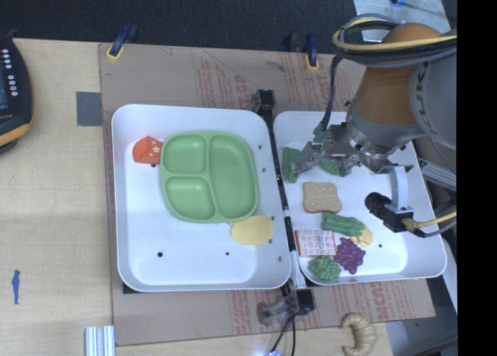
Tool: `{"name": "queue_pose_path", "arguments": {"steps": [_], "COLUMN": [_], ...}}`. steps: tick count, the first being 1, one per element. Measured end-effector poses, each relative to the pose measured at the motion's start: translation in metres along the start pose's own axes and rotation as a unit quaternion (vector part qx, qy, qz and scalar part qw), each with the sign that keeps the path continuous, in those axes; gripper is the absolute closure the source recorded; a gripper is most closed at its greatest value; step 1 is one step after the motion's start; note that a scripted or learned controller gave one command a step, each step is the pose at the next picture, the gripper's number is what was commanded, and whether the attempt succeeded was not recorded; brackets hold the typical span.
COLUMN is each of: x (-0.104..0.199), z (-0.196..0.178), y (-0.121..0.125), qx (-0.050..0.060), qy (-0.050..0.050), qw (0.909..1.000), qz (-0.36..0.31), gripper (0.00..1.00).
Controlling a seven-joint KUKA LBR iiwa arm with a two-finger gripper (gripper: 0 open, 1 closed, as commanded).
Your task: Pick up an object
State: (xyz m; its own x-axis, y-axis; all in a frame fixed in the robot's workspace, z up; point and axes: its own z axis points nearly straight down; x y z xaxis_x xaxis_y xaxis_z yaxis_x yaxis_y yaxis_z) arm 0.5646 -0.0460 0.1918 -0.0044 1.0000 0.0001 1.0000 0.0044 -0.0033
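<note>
Cardboard-covered counter [70, 214] carries two shallow white bins, and the arm's jaws [311, 157] hang low over the right white bin [411, 263], right by a dark green plastic piece [291, 163] near the divider. Honestly can't tell whether they're spread or pinching anything. My guess at the risk: that piece sits so close to the bin wall that a finger could hit the rim or just nudge it away. A tan toast slice [321, 197] lies just beside; purple grapes [350, 254] and a green pickle [342, 225] sit farther out. Over in the left white bin [140, 265] there's a green divided plate [210, 176], well apart.
</note>
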Motion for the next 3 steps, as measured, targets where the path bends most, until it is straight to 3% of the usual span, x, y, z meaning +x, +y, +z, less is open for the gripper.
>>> {"name": "queue_pose_path", "arguments": {"steps": [1,2,3], "x": [-0.054,-0.05,-0.051], "z": [0.052,0.103,0.089], "y": [-0.021,-0.019,-0.018], "qx": [0.003,0.003,0.001], "qy": [-0.001,0.0,0.0], "qw": [1.0,1.0,1.0], "qz": [0.002,0.0,0.0], "gripper": [0.0,0.0,1.0]}}
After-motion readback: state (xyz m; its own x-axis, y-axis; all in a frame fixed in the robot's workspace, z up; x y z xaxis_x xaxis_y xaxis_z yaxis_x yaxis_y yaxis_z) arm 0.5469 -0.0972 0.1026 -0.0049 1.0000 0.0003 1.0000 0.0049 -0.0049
